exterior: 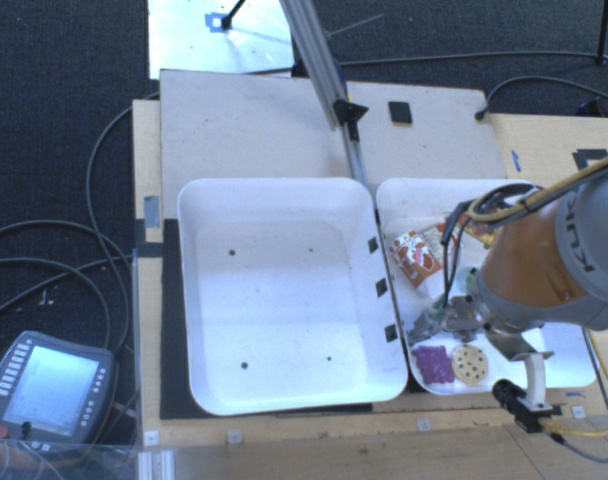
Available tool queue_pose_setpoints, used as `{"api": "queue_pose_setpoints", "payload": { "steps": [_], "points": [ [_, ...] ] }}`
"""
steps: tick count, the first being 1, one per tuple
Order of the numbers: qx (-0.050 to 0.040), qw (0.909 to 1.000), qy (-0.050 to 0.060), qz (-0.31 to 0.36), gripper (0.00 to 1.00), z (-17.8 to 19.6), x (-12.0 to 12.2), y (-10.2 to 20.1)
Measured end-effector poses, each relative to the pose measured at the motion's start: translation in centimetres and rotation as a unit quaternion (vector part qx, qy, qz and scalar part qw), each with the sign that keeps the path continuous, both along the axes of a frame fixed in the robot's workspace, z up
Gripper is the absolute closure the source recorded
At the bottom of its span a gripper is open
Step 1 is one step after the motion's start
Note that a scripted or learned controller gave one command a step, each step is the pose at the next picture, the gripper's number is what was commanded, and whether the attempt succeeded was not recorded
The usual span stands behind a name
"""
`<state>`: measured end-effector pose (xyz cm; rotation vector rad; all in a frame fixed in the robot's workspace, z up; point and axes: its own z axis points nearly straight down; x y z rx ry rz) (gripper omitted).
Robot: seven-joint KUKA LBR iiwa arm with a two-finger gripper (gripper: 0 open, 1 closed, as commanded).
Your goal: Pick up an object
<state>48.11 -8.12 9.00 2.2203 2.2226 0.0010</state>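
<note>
My gripper (436, 320) is down in the right bin (409, 203), low near its front left corner, and my own wrist and orange band cover most of it, so I cannot tell how it stands or whether anything is caught in it. The things I might take lie close together: a red and white packet (417, 256) further back against the wall between the bins, a purple object (433, 364) just in front of me, and a round speckled piece (469, 365) touching or nearly touching it. The crowding is my worry. If I close here I may pinch nothing, or nudge the purple object into the corner where the wall blocks one side of the grasp. I could also drag two pieces together and drop both on the lift. The left bin (199, 268) is of no use to me for this.
</note>
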Motion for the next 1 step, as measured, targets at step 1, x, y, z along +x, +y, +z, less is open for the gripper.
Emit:
{"api": "queue_pose_setpoints", "payload": {
  "steps": [1],
  "points": [
    [-0.0001,1.0,0.0,0.0,0.0,0.02,0.0,0.0]
  ]
}}
